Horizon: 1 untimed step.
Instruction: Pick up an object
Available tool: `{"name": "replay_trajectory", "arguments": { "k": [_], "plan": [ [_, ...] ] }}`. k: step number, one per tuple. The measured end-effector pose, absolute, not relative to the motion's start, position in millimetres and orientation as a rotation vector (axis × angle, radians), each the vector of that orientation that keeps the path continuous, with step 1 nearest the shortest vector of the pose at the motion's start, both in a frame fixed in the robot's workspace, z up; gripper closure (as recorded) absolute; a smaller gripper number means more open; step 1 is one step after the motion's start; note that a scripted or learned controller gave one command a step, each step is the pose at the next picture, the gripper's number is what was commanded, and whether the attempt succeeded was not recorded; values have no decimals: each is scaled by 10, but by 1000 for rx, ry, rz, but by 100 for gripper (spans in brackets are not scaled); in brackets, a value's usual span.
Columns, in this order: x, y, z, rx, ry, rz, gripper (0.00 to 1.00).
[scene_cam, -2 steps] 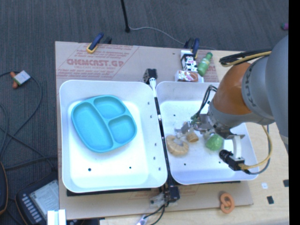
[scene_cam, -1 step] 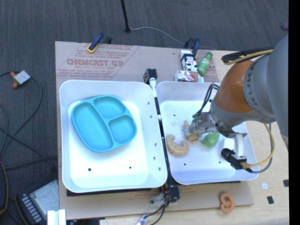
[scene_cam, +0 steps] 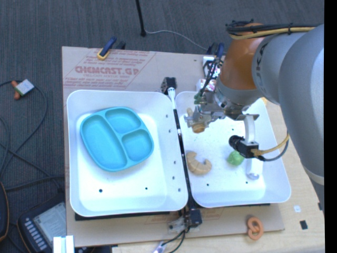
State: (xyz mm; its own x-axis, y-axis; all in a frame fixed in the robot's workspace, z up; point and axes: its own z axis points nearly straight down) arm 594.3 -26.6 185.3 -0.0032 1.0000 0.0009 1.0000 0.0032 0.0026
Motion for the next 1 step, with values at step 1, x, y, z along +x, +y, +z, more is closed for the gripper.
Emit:
{"name": "replay_trajectory", "arguments": {
  "k": [1],
  "plan": [
    [5933,-280,1935,2220,2224,-3,100]
  ]
}}
